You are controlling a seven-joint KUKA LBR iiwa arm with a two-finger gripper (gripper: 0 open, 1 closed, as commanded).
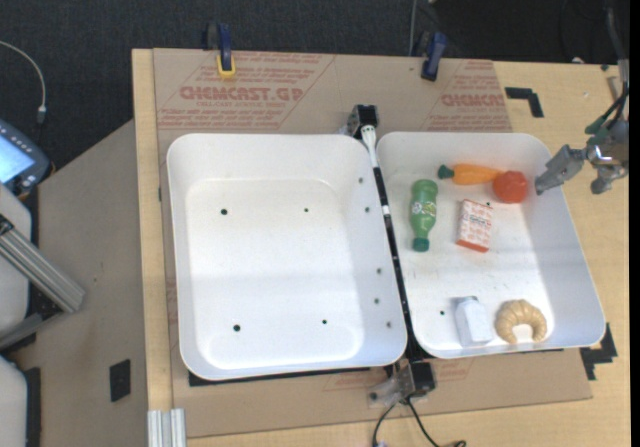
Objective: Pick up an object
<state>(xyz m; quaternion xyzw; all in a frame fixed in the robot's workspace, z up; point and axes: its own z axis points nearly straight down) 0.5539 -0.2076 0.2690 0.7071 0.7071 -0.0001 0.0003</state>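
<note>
Where the right-hand shallow white bin (570, 265) meets its far right rim, the grey metal end effector (575, 167) is seen, just beside the rim and above the light wooden counter (100, 235). Whether it is wide or narrow cannot be told, and nothing is seen gripped by it.

All the loose things are found inside the right-hand bin. A round red tomato-like ball (510, 186) is placed nearest the end effector, just inside the rim. An orange carrot-shaped toy (472, 174) lies touching the ball on the side away from the end effector. Nearer the middle divide, a green plastic bottle (423, 213) is laid on its side, its cap pointing toward the near edge. Between the bottle and the ball, slightly nearer the camera, a small red and white carton (475, 225) is laid flat. At the near edge of that bin, a tan croissant-shaped toy (522, 321) is set, with a small pale grey block (470, 320) just beside it on the divide side.

The left-hand shallow white bin (190, 235) is set against the right-hand bin, the two joined by a black strip (385, 225). Two blue clamps (222, 40) are fixed at the far edge of the cardboard sheet (330, 85) under the bins.
</note>
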